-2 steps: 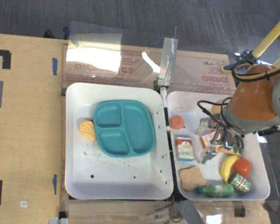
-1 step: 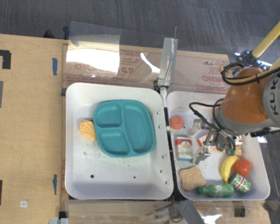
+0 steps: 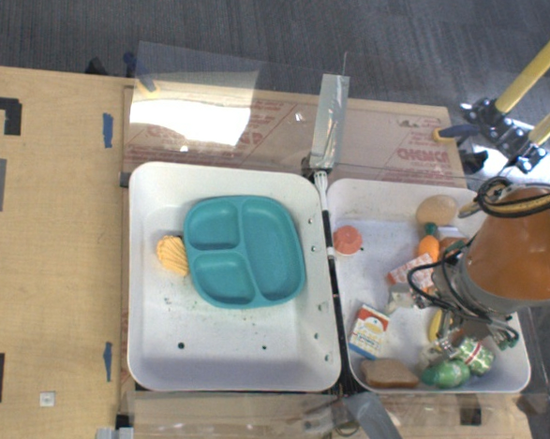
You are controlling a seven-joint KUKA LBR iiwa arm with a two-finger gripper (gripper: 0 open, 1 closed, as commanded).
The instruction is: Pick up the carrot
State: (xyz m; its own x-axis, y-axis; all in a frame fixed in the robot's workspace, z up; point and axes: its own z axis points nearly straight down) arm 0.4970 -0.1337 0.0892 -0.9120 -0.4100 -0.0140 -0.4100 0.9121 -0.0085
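— Carrot [image 3: 429,246] first: where does it sit?

— In the right bin [image 3: 379,232], toward the far wall. From the tool [image 3: 452,341] it lies farther back and a little to the view's left, right at the edge of the arm's orange band [image 3: 522,248]. Only a short orange stub shows; the arm covers the rest. A tan round thing like a potato [image 3: 436,210] sits just behind it, close enough that I cannot tell whether they touch.

— And the tool itself?

— It hangs low over the near right part of that bin, under the wrist, among black cables. How far it is open I cannot tell, and I see nothing clearly caught in it. Just beside it, on the near side, lie a green round item [image 3: 446,372] and a red, white and green wrapped one [image 3: 476,355]. Something yellow [image 3: 434,322] shows at the tool's left edge.

— What else is near?

— A brown oval like a bread roll [image 3: 389,372] lies to the tool's left by the near wall, a small red and white carton [image 3: 369,332] a little farther left. A red-orange round piece [image 3: 347,240] lies well apart, up by the divider between the bins.

— The other bin?

— The left bin [image 3: 149,280] is well away from the tool. It holds a teal divided plate [image 3: 245,250] with three compartments, and a yellow shell-shaped item [image 3: 172,253] touching the plate's far-from-tool edge. Both bins rest on the surface [image 3: 36,272].
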